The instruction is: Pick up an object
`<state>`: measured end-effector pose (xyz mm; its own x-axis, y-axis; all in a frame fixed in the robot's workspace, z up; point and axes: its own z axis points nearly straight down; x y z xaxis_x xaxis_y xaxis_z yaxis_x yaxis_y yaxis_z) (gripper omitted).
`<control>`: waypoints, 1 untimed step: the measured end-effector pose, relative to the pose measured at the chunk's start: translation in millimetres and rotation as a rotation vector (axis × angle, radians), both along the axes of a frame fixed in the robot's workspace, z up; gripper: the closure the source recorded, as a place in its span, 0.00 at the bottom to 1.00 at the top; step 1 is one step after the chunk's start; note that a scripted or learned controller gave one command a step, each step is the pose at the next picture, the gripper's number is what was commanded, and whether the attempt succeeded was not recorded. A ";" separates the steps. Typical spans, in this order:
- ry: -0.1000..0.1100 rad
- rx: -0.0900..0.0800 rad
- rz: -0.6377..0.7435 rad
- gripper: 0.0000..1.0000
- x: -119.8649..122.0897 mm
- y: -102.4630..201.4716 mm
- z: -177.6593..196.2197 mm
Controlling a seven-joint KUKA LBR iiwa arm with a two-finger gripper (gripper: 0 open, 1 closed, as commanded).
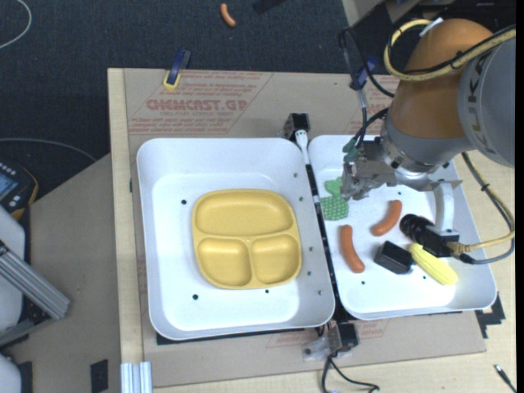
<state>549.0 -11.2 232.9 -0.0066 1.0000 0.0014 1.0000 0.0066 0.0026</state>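
1. One grey arm [442, 80] with an orange band, stretched in from the right over the far right corner of the right bin [409, 303], wrist bent down toward the bin floor
2. Gripper [358, 185] hanging low in the left half of that bin, just beside its left wall and nearer the far edge than the near edge, pointing roughly straight down; open or closed, cannot tell from this angle
3. Green object [334, 207] on the bin floor against the left wall, about midway between far and near edges, just below the gripper; far end partly hidden by the gripper, contact between the two impossible to judge
4. Long axis of the green object running from far edge to near edge, roughly parallel to the left wall; darker meshy end toward the near edge, paler end toward the far edge
5. Orange sausage [387, 217] near the bin's middle, tilted, upper end toward the far right corner; second orange sausage [352, 248] nearer the near edge, close to the left wall and almost parallel to it
6. Small black block [393, 257] toward the near edge, just beside a yellow piece [434, 265] lying slantwise toward the near right corner
7. Left bin [164, 178] holding a yellow compartment plate [246, 237] flat in its middle, well apart from the gripper
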 end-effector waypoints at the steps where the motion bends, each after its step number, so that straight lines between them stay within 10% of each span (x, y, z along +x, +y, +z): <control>1: 0.006 0.001 -0.001 1.00 -14.8 48.5 -0.7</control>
<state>534.2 37.3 232.1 -0.0059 1.0000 0.0024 1.0000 0.0059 -0.0031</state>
